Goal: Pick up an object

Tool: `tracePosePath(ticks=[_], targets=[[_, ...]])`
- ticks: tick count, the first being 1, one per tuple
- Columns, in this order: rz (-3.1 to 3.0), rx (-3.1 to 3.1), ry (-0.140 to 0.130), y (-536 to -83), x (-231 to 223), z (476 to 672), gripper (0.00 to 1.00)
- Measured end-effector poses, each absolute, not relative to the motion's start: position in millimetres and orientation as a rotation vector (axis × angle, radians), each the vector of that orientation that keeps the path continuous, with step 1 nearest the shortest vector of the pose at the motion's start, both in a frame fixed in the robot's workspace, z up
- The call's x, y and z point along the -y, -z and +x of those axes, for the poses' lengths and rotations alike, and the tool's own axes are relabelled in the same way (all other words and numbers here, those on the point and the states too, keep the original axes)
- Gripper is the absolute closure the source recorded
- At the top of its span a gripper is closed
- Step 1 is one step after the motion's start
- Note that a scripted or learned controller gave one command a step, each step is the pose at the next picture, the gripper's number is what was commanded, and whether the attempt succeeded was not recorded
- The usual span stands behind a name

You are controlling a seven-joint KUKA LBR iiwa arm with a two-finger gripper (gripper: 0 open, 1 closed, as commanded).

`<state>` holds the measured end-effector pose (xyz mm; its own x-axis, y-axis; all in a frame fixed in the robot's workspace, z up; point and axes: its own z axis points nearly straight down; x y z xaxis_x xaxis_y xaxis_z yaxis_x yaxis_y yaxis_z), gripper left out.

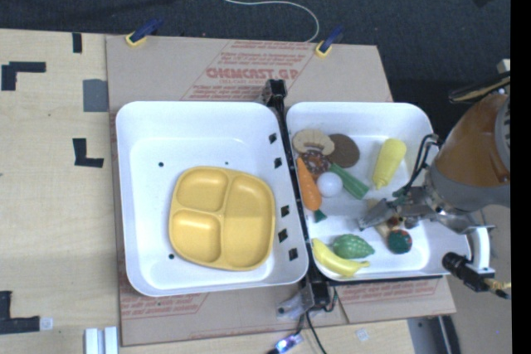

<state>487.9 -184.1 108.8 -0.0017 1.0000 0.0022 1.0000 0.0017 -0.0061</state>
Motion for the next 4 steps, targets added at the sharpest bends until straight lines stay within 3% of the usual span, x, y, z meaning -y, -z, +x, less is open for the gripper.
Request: tracePosePath(ticks=[1, 2, 3, 4], targets=[[-2.219, 2.222, -0.003, -83.3, 183.4, 487.6, 0.00], [-2.221, 2.224, -0.003, -94.9, 183.8, 488.0, 1.00], [-2.221, 2.223, 0.001, -140.9, 179.1, 481.0, 1.00], [-2.222, 2.226, 0.002, -198.5, 183.4, 489.6, 1.00]])
